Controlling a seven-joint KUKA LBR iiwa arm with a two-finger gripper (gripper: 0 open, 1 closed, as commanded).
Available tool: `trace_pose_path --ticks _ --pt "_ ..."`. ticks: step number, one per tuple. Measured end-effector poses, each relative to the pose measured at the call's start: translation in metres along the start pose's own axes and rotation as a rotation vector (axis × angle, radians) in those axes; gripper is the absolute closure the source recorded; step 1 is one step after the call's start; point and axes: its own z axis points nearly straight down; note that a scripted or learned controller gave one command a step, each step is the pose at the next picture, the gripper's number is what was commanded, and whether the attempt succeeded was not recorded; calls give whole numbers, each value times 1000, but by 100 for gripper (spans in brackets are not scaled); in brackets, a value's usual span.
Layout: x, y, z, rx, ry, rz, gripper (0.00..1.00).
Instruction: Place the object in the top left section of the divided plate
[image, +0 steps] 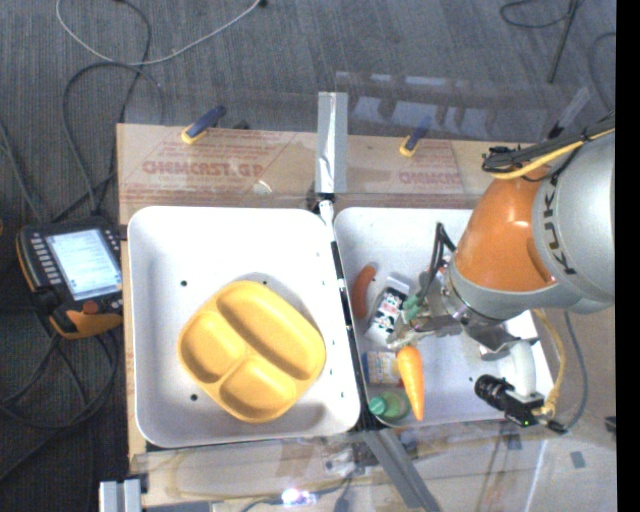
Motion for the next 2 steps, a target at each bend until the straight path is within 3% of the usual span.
trace_pose_path --ticks 1,2 --pt "-36 2 -114 -2 -5 -107 100" --pt "27 3 -76 0 -2 -203 100"
